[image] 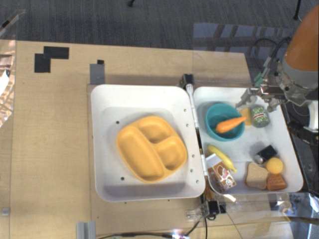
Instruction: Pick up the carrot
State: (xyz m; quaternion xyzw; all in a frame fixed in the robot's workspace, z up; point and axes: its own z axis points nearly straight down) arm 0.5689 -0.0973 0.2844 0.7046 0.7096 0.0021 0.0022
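On the left of the bench we see a yellow three-part plastic plate (151, 147) in the left white bin (107, 183). In the right white bin (294, 178), the small orange carrot (232, 124) lies across a teal round bowl (225, 122). We judge it light, stiff and smooth, best pinched mid-length. A yellow banana (221, 157) lies below. The jaws of the gripper (259, 99) stand apart near a green-labelled can (259, 116); the bowl's rim may hinder.

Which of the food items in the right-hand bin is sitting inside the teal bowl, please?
The carrot: it lies in the teal bowl, its tip poking over the rim. The banana, bread slice and orange fruit all lie on the right bin floor.
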